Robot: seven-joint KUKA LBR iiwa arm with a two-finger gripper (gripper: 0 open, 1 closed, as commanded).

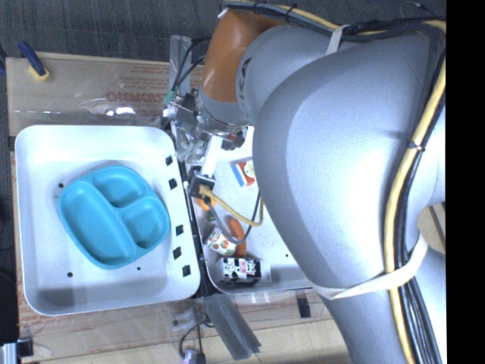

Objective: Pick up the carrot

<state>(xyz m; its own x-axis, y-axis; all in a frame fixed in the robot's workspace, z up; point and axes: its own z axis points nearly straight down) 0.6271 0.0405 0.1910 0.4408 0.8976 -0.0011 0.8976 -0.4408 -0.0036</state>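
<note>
The gripper (191,149) hangs over the strip where the two bins meet, near the far end of that divide, with the grey arm (341,165) and its orange band bulking in behind it from the right. The wrist hardware is too cluttered to tell whether the gripper is spread or pressed together, and nothing can be seen pinched in it. The carrot (236,228) lies in the right bin (282,268), nearer the camera than the gripper and a little to its right, well apart from it. Just beside the carrot, on the side toward the divide, sits a small red-and-white can (219,242). Closer still to the camera is a black-and-white box (241,268) against the bin's near wall. A white card with red and blue print (244,173) lies to the right of the gripper, between it and the carrot. To the gripper's left, in the left bin (23,203), rests a blue divided plate (114,214).
</note>
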